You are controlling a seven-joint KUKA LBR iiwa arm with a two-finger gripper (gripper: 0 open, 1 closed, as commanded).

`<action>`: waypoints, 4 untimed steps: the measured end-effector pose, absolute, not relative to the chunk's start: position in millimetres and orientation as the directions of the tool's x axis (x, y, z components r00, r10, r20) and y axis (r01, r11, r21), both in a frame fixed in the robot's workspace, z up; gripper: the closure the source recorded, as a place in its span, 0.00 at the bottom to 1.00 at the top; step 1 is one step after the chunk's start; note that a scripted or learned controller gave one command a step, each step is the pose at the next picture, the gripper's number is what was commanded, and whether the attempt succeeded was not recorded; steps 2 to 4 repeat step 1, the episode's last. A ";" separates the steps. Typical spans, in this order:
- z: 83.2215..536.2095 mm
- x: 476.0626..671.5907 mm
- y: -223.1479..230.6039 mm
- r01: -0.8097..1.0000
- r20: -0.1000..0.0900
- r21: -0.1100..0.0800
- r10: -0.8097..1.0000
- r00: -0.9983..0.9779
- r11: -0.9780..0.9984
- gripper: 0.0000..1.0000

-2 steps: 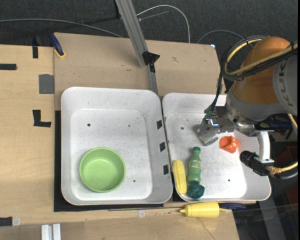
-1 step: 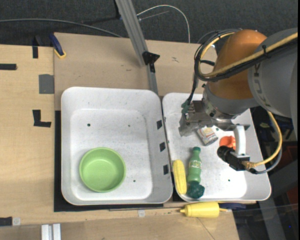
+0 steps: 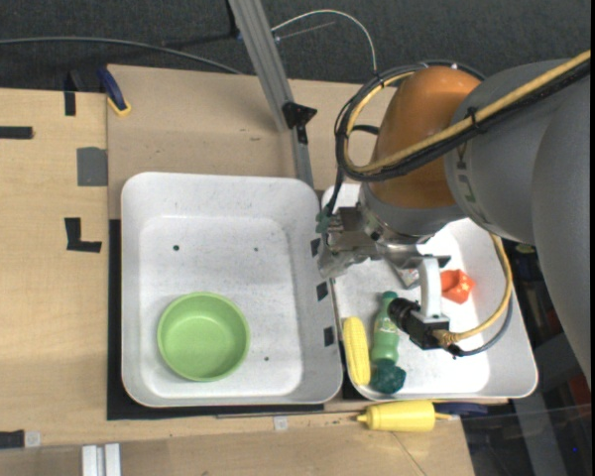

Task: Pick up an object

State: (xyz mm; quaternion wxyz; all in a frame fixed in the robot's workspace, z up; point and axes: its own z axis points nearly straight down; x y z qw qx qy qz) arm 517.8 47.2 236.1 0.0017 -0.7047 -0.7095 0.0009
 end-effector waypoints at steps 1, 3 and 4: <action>237.5 529.1 93.3 1.000 0.001 -0.002 1.000 -0.007 0.007 1.00; 237.5 529.1 93.3 1.000 0.001 -0.002 1.000 -0.007 0.007 1.00; 237.5 529.1 93.3 1.000 0.001 -0.002 1.000 -0.007 0.007 1.00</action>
